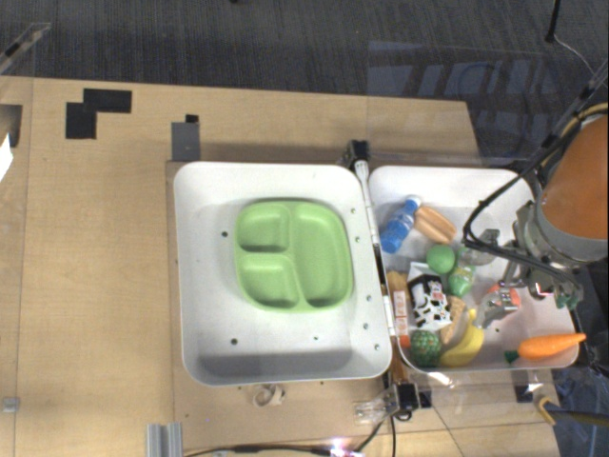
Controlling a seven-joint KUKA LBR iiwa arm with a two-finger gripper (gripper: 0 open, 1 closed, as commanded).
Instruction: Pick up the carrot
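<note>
Nearest the camera, along the near wall of the right bin [504, 371], lies the carrot [550, 347], orange with a small green top pointing left, resting at the bin's near right corner. Just left of it sit a banana [464, 344] and a dark green bumpy fruit [425, 347], with a black-and-white cow-patterned carton [430, 303] behind them. Farther back are a green ball [442, 258], a blue bottle [399, 225] and a tan bread roll [436, 224].

Over the middle of this bin hangs the gripper [500, 301], above and to the left of the carrot and apart from it; nothing sits between its fingers, and whether they are spread or pressed together I cannot tell (cables and the wrist crowd that spot).

Likely trouble: the carrot hugs the bin wall, so one finger could strike the rim or wall on descent. Its tapered, smooth body could also roll or squirt out of a pinch placed off-centre. A descent from the present position would land nearer the banana than the carrot.

Over in the left bin [205, 284] rests a green divided plate [290, 255], three compartments, all bare.
</note>
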